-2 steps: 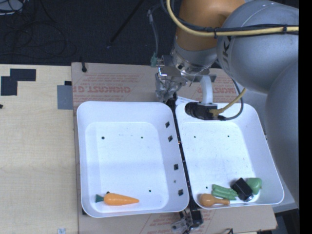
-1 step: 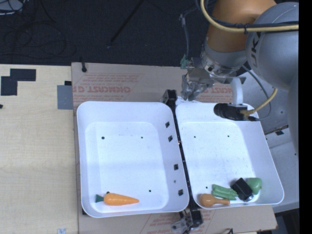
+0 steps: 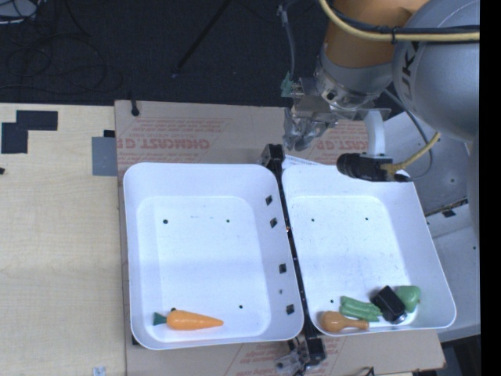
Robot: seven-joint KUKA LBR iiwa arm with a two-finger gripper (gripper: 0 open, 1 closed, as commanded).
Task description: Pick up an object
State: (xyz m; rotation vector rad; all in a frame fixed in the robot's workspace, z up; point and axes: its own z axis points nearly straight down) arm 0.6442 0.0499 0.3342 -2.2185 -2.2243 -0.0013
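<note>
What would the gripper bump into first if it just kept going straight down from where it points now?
Probably the far rim where the two bins meet, or the cardboard just behind it; the gripper hangs above that spot, though depth is unclear.

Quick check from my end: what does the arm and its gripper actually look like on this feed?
The arm is a bulky, rounded grey body with an orange band above the wrist. A yellowish cable loops across that band and the grey shell, and another runs down past a black cylindrical fitting. Dark lettering on the shell is partly cut off. The gripper is a small metallic grey assembly below a silver wrist ring.
</note>
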